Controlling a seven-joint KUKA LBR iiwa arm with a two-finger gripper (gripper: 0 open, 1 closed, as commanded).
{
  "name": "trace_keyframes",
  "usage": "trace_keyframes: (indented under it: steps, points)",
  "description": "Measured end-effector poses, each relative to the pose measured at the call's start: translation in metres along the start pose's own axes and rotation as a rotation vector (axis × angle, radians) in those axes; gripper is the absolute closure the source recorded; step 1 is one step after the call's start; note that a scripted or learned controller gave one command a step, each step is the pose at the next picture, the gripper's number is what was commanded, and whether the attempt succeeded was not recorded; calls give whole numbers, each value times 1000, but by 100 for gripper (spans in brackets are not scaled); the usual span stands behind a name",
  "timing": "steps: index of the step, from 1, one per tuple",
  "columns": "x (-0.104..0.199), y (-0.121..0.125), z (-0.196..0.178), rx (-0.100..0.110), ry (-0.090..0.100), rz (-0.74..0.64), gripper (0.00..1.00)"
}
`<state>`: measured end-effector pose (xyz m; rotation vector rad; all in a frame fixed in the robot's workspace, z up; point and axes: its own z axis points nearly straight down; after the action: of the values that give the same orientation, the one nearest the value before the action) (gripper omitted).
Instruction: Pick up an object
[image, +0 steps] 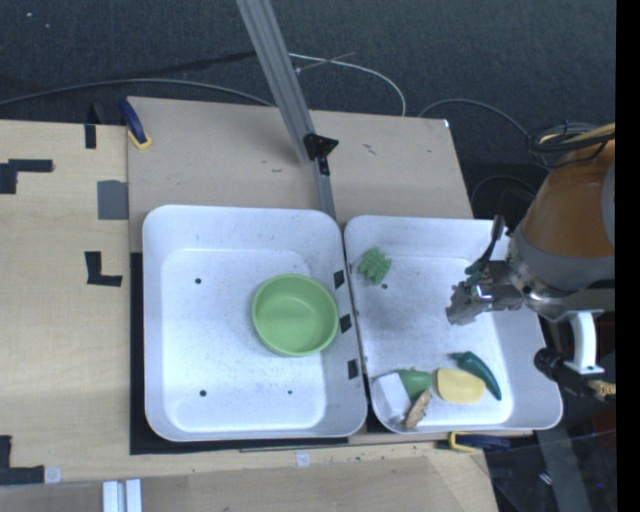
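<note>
Fingers I cannot judge on the grey two-finger gripper (466, 305), which risks closing above the yellow rounded toy (459, 386).

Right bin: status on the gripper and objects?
Gripper above right bin floor, holding nothing seen. Yellow rounded object, dark green pepper-shaped toy near front. Nothing blocking.

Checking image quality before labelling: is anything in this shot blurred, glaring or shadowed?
Camera view: even, soft lighting, no strong glare on the white bins; the green bowl is fairly sharp; the gripper looks smeared and low in detail; the small items near the yellow object blend together.
</note>
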<state>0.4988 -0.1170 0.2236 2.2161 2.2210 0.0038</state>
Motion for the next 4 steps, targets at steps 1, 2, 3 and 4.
trace_keyframes:
  steps: [1,2,3,4]
  points:
    - [0,1,-35,2,0,0,100]
    - [51,-4,-38,7,3,-4,100]
    - [107,0,-20,9,3,-5,100]
    - [154,2,-7,10,2,-4,100]
